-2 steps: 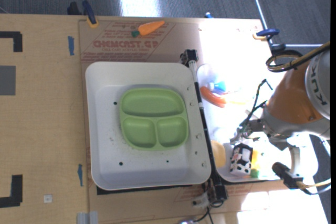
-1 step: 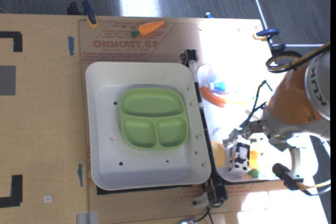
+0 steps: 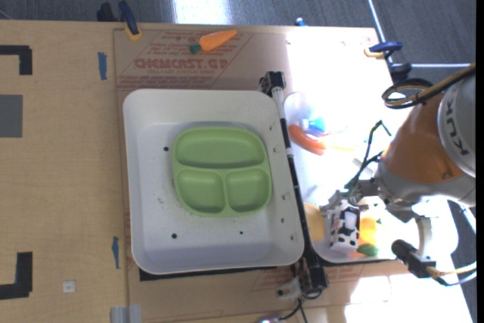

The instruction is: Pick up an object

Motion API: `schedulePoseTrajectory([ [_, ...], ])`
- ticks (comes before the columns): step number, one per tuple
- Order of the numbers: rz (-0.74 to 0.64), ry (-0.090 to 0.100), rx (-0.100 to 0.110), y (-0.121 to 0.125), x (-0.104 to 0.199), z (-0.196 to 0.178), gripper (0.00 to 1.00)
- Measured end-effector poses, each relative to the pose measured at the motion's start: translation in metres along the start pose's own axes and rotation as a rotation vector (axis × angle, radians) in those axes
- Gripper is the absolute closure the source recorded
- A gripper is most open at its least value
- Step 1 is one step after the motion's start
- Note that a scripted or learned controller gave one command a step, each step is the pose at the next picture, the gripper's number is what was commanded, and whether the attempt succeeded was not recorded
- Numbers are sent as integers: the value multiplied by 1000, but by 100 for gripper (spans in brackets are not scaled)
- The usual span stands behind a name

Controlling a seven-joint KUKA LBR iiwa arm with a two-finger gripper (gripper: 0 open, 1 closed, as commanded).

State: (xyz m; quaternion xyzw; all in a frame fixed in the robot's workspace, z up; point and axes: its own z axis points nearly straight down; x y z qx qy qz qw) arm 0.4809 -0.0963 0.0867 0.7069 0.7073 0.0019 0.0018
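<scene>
Leftmost, the left bin (image 3: 144, 163) carries a green divided plate (image 3: 221, 170) lying flat in its middle, with bare white floor all round it. On the cardboard far of that bin lies a toy carrot (image 3: 215, 40), out of either bin. A black divider rail (image 3: 291, 178) runs between the two bins.

Right of the rail, the right bin (image 3: 318, 250) is washed out by sunlight, so its floor and walls are hard to read. Toward its far side sits an orange carrot-like piece (image 3: 308, 141) with a small blue item (image 3: 314, 124) just beside it. At the near end, close to the near wall, there is a small black-and-white spotted toy (image 3: 347, 232), with a yellow-orange piece (image 3: 367, 226) and a green bit (image 3: 367, 249) touching or nearly touching it.

The gripper (image 3: 344, 206) hangs over that near cluster; glare and its own body hide the fingers.

My guess is that these are light, stiff plastic toys, smooth and likely to slide under a glancing touch. The spotted toy looks the handiest target, best pinched across its narrow body from above. Room is tight: the near wall and the rail crowd it on two sides, and the neighbours may jam a finger. Open space lies toward the far middle of the bin.
</scene>
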Motion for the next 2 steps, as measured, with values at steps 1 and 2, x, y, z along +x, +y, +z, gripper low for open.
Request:
schedulePoseTrajectory([
  [1, 2, -4, -6, 2, -1, -11, 100],
  [2, -1, 1, 4, 15, 58, -124, 100],
])
